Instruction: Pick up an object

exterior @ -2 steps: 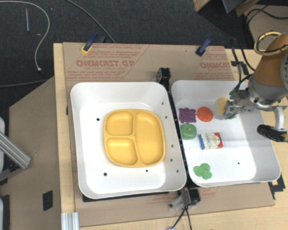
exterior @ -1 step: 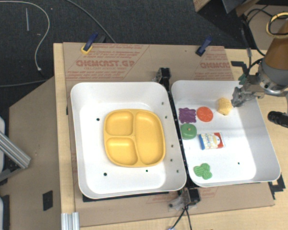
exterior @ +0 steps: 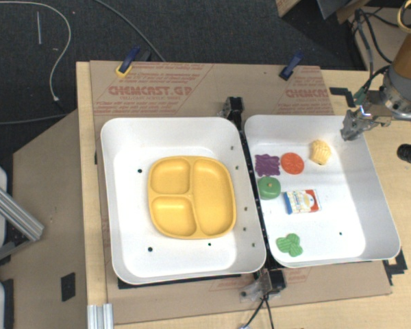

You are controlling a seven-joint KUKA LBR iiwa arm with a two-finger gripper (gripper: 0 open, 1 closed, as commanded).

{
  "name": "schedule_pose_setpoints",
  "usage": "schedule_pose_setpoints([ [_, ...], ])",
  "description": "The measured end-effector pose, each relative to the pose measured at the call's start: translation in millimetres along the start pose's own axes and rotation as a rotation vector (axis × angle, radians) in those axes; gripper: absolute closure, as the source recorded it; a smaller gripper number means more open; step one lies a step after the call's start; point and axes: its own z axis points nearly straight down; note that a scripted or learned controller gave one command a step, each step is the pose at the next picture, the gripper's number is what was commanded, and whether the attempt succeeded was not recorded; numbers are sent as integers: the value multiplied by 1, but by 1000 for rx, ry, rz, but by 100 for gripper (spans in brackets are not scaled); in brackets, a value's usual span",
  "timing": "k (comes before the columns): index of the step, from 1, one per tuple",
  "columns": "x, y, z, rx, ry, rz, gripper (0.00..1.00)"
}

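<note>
Camera view: gripper (exterior: 352, 124) over right bin's (exterior: 370, 204) far edge; jaws I can't tell.
I count six toys there, possibly: yellow lump (exterior: 320, 152), red disc (exterior: 292, 164), purple piece (exterior: 266, 164), two green pieces, one packet (exterior: 301, 201). Left bin (exterior: 123, 184): one yellow tray (exterior: 191, 197).

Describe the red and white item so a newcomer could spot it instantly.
Look in the right-hand white bin, beside the bin holding the yellow divided tray. Near its middle lies the red and white packet, just right of the round green piece. It alone is flat, rectangular and two-coloured.
</note>
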Motion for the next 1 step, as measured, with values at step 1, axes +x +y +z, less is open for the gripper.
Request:
schedule_pose_setpoints([
  [1,47,-19,5,11,5,-3,100],
])
